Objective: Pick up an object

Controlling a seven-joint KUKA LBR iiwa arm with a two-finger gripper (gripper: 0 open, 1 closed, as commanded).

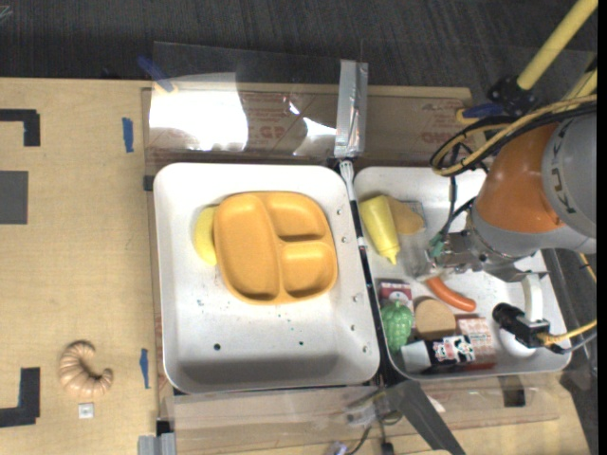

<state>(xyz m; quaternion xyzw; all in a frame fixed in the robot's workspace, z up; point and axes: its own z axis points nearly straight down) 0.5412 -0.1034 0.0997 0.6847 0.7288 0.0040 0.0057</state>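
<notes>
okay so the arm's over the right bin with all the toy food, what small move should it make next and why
Probably lower straight down toward the orange carrot. The gripper sits just above it in the right bin, and nothing shows between its fingers, so nothing appears grasped yet.

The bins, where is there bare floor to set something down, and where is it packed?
The left bin has bare floor along its near edge, below the orange tray, and a strip along its left wall. The right bin is crowded: mustard bottle, carrot and boxes fill it, with the tool over them.
</notes>
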